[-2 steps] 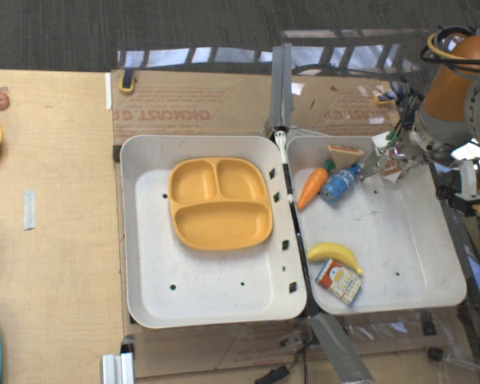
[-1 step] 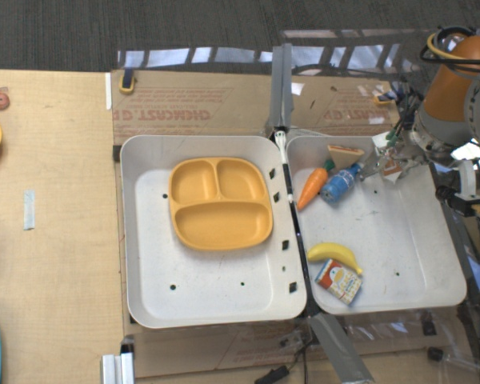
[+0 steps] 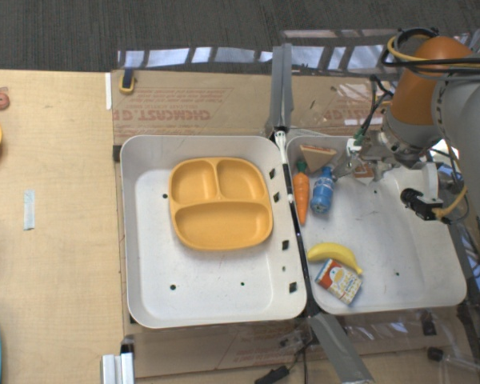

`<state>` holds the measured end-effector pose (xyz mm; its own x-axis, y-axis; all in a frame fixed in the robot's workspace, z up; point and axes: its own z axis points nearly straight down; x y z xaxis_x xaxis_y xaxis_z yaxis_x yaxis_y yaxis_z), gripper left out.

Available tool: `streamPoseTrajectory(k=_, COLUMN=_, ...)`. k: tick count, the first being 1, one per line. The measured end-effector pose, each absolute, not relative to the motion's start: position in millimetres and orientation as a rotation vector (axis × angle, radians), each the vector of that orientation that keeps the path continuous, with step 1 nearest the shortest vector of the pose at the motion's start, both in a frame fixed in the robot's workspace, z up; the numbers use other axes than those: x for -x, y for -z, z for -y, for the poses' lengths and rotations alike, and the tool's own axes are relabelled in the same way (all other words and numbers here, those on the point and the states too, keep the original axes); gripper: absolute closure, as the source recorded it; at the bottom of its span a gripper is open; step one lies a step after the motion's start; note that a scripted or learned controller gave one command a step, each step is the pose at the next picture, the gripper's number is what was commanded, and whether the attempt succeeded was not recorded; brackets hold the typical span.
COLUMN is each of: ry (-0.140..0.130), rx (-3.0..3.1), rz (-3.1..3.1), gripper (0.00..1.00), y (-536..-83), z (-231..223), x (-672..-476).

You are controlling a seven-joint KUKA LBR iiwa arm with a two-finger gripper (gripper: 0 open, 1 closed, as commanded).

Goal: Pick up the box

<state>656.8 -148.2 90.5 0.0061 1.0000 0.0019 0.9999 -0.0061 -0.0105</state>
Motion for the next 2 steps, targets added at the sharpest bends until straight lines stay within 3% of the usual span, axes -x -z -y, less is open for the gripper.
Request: streamPoseTrajectory(k=2, ry=0.004, rx=2.142, rz=2.272, gripper=0.00, y=-92, z=213, x=-659.3)
